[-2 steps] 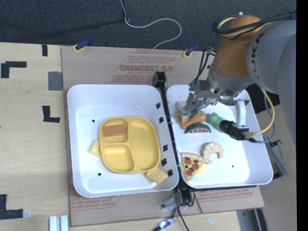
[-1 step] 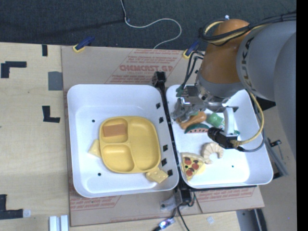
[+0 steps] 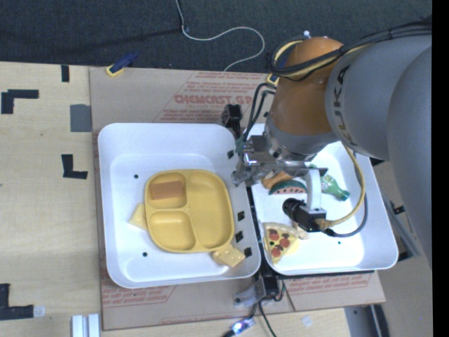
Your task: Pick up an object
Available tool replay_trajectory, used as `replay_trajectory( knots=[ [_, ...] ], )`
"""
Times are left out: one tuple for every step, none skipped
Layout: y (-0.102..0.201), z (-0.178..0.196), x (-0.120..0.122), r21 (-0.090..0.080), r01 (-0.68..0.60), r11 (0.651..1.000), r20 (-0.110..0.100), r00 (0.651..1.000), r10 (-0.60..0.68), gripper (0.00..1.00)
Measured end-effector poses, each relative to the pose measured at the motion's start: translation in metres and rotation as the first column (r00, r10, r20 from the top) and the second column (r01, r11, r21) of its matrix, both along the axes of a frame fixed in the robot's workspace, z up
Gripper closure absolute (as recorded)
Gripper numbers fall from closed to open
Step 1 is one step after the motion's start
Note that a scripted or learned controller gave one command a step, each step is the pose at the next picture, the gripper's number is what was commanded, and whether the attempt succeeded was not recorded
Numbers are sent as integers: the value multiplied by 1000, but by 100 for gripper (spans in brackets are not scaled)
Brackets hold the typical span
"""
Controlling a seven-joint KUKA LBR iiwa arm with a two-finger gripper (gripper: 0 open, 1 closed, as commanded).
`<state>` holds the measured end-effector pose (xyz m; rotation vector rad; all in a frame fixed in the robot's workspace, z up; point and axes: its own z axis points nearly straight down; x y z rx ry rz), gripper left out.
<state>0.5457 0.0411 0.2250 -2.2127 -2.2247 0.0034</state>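
The arm's orange-banded wrist hangs over the right bin (image 3: 351, 258), and the gripper (image 3: 261, 168) reaches down at that bin's left edge, near the divide between the bins. Under it peeks a small orange and dark toy (image 3: 282, 183). A pizza slice toy (image 3: 279, 242) lies at the right bin's front left. A green bottle-like toy (image 3: 334, 187) lies to the right of the wrist. The left bin (image 3: 116, 153) holds a yellow divided plate (image 3: 189, 210) with a brown piece (image 3: 167, 189) in its top compartment. A cheese wedge (image 3: 229, 257) sits at the plate's lower right.
A yellow flat piece (image 3: 137, 217) sticks out from under the plate's left side. Cardboard (image 3: 175, 97) underlies both bins. A white cable (image 3: 210, 34) runs across the dark floor behind. The arm's grey body (image 3: 393, 97) covers the right bin's back half.
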Motion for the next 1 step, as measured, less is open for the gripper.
replay_trajectory(
  knots=[
    [50, -3, 3, 0, -2, 1000, 2, 1000, 2, 100]
  ],
)
